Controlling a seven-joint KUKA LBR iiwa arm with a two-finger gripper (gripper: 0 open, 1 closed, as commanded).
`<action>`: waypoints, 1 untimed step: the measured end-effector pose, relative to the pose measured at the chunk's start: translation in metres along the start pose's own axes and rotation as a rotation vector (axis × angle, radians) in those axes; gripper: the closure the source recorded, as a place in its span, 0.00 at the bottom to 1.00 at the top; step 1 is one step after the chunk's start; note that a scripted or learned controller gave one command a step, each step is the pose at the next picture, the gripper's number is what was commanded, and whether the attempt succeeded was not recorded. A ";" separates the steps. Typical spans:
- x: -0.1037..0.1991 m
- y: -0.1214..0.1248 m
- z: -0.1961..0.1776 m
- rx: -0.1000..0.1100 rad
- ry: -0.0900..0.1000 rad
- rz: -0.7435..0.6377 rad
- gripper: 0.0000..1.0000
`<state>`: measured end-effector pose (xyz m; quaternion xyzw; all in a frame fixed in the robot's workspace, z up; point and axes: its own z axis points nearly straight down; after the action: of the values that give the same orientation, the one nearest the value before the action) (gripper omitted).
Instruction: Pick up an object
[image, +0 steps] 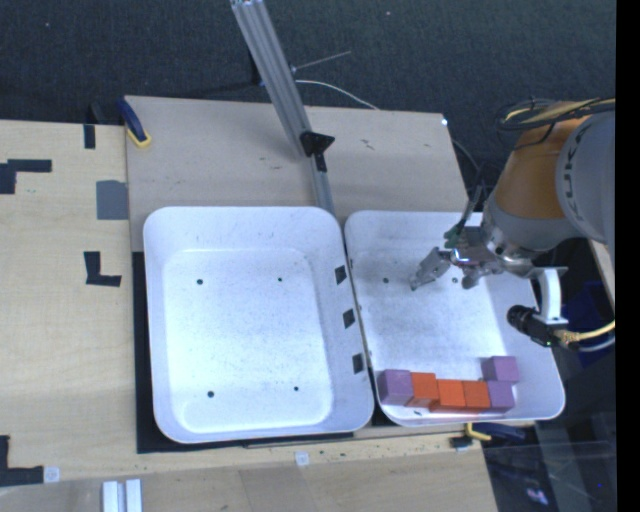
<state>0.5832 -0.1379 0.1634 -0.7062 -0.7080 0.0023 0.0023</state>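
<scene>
Even bright light, soft shadows, slight blur

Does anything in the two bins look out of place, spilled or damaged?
Nothing looks damaged or spilled. The purple and orange blocks are all crowded against the near wall of the right bin, well apart from the pincer, which is over the bin's far half. The left bin shows dark speckling on its floor.

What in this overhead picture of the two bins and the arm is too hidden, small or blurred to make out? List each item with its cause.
- Gripper: fingers too small and blurred to read.
- Blocks in the right bin: packed together along the near wall, so their count and edges blur.
- Arm: cut off by the picture's right side.
</scene>
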 end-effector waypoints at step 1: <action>0.000 0.000 -0.004 -0.005 0.000 0.001 0.00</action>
<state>0.5837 -0.1384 0.1673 -0.7065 -0.7077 0.0006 0.0006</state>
